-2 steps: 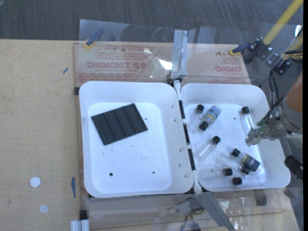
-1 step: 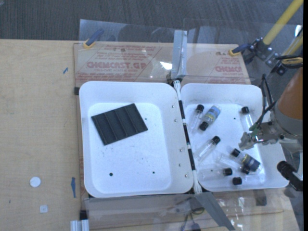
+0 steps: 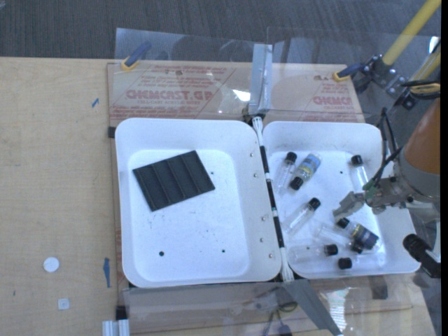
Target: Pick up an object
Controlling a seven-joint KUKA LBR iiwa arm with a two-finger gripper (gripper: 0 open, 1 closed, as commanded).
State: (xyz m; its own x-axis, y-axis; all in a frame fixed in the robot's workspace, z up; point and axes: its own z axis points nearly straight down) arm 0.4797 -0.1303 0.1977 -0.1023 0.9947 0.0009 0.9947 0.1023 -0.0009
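Camera view: my gripper (image 3: 353, 203) hangs low over the right bin (image 3: 276, 133), close to its right edge; I can't tell if it's open or closed. Arm (image 3: 423, 152) comes in from the right, wrist bent down, tool tip pointing left into the bin. Nearest target, I judge: the dark-capped vial (image 3: 358, 236) just below and slightly right of the tip, toward the bin's front right corner, long axis running roughly diagonal. Another clear vial (image 3: 304, 213) lies left of the tip near bin centre, slanted, cap up-right. More vials (image 3: 299, 170) sit nearer the back. Left bin (image 3: 126, 187) carries a dark ribbed pad (image 3: 173, 179).
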